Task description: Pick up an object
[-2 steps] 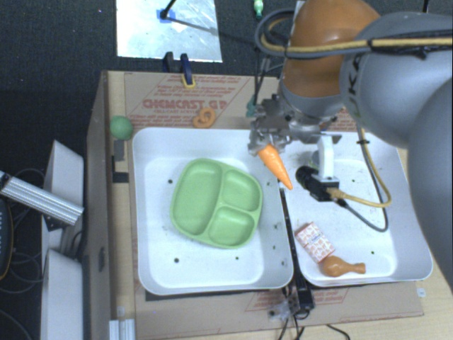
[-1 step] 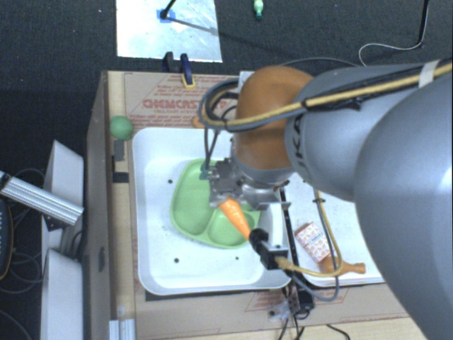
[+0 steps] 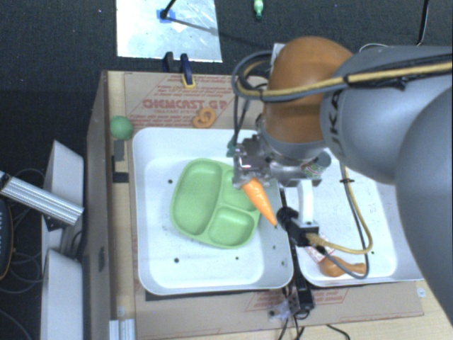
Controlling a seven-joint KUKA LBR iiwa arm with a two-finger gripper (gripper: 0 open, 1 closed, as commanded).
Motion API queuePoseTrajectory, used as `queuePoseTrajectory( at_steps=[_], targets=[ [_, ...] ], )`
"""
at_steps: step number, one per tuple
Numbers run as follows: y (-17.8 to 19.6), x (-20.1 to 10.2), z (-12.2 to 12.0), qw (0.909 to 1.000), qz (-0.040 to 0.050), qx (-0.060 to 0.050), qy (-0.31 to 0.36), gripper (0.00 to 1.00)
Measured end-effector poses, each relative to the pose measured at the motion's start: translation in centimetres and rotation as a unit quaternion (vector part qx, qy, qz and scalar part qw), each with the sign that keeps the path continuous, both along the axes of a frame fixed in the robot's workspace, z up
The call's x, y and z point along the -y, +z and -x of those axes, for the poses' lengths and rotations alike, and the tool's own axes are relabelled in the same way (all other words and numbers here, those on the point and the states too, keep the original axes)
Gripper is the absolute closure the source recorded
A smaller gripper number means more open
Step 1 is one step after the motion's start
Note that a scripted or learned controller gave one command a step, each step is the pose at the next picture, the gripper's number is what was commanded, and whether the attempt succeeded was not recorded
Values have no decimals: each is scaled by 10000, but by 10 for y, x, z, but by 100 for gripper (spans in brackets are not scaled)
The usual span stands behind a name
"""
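Looking down from the fixed camera, I found the gripper [image 3: 249, 177] hanging over the right side of the left bin [image 3: 152, 264], just below the arm's orange band [image 3: 306, 83]. An orange carrot [image 3: 259, 200] sat at its tip: the thick end was tucked up against the metal fingers and the pointed end slanted down and to the right. I could not tell from this view whether the fingers were spread or pressed onto the carrot, because the wrist body covered them from above. I also could not tell whether the carrot was lifted or lay on what was beneath it.

Directly beneath and to the left of the gripper, a green divided tray [image 3: 205, 204] lay flat in the left bin, with one large compartment on the left and smaller ones on the right. The carrot overlapped the tray's right edge.

The right bin [image 3: 382, 264] stood just beside the left one. A brownish curved object [image 3: 336, 266] lay near its front wall, partly crossed by a tan cable [image 3: 354, 218] from the arm.

Behind the bins, a small orange ring-shaped object [image 3: 204, 117] rested on the cardboard [image 3: 177, 94]. A green ball [image 3: 121, 127] sat at the bench's left edge.
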State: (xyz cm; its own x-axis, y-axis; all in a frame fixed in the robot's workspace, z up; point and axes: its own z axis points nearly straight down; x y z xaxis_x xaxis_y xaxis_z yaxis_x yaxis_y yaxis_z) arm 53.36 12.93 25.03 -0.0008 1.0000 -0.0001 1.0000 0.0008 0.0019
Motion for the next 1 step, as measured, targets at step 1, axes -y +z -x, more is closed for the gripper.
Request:
queuePoseTrajectory(
  at_steps=[1],
  targets=[
    [12,42,-25,10000,1,0,3,100]
  ],
)
